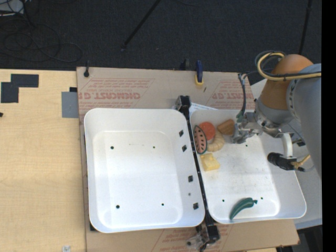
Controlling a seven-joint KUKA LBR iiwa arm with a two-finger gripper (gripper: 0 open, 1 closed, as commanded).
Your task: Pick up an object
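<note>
The gripper [242,134] hangs over the right bin [283,193]; whether it grasps anything cannot be told. A brown food piece [227,126] sits just beside it at ten o'clock.

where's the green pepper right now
The green pepper lies in the right bin, near its front edge, apart from the food cluster by the divider, with the yellow cheese wedge nearest above it.

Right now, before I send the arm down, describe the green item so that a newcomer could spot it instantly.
Start at the right-hand white bin, the one the arm reaches over. Go to its near edge, away from the food cluster against the divider. The green pepper lies there alone: curved, slim, dark green, unlike the red, brown and yellow pieces farther up.
</note>
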